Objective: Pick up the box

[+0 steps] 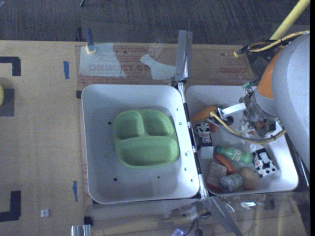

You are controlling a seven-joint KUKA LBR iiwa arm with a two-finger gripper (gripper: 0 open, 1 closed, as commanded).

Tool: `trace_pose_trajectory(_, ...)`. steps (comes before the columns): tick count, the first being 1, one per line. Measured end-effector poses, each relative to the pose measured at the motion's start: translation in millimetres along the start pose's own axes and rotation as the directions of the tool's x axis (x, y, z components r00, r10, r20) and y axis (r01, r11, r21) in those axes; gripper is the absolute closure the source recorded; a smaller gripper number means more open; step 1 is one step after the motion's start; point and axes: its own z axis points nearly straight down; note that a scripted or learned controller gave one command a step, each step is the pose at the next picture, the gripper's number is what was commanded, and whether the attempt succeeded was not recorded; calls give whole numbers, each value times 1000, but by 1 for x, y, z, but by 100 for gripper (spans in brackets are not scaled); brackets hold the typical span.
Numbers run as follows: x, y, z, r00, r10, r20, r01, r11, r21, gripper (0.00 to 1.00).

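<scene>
Camera view from above gives you both white bins side by side on the wooden bench, so here's the rundown. Your left bin (93, 146) has just a green divided tray (145, 137) sitting roughly in its middle, flat, three compartments facing up. Your right bin (290, 181) is where the clutter is. The arm (295, 92) comes in from the right, big grey body with the orange band (266, 82) showing above the wrist, and the gripper (253, 124) hangs over the upper middle of that right bin with a yellow cable looped around it. Can't tell from this angle what the gripper is doing; it's too blurry and the wrist hardware covers it, so I can't say it's got anything. As for boxes, you've got two small black-and-white cow-patterned ones: one box (203, 133) right up against the bin's left wall, near the divider between bins, and a second patterned box (264, 162) lower right, just beside the gripper's side of the pile. An orange item (204, 113) lies just above the left box. Toward the bin's near edge there's a green bottle-ish thing (236, 155), a red-orange piece (224, 162) touching it, a brownish packet (215, 173), a grey can (231, 182) and a tan rounded thing (250, 177), all bunched together. Some clear plastic sheet (106, 60) is taped on the bench behind the left bin.
</scene>
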Motion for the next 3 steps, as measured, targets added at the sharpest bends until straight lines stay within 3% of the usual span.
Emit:
trace_pose_trajectory(1, -49, 52, -64, 996, 88, -1, -88, 996, 0, 100)
trace_pose_trajectory(2, -55, 76, 27, 999, 36, -5, -36, 999, 5, 100)
trace_pose_trajectory(3, -92, 68, -234, 998, 65, -2, -65, 998, -2, 100)
